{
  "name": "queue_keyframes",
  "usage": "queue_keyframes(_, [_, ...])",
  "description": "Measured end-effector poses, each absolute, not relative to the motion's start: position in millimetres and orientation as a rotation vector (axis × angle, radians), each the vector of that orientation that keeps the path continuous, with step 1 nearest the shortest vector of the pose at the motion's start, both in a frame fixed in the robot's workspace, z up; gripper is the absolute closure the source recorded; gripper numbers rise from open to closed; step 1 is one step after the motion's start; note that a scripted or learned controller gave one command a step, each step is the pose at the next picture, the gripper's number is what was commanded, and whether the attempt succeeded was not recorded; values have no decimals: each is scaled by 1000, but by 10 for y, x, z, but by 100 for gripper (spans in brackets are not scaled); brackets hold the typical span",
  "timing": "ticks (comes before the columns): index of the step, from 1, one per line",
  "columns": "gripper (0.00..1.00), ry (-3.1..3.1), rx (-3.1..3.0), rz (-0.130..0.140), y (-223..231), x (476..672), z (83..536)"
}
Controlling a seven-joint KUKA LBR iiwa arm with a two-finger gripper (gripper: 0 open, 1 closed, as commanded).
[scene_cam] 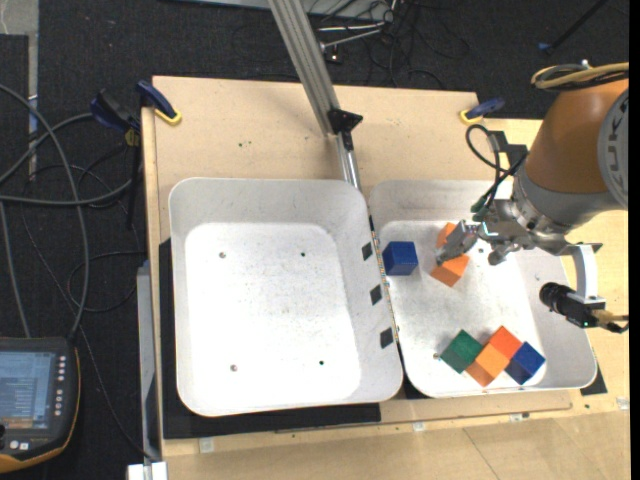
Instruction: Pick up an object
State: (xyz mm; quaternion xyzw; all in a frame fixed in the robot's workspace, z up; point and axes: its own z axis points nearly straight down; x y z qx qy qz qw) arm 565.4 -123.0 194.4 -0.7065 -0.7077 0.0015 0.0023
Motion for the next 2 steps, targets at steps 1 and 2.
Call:
queue_keyframes(1, [0,-2221,-2221,1,-1233,5661,1966])
queue_keyframes(2, [0,-2218,-2217,6,-1155,5668,1354])
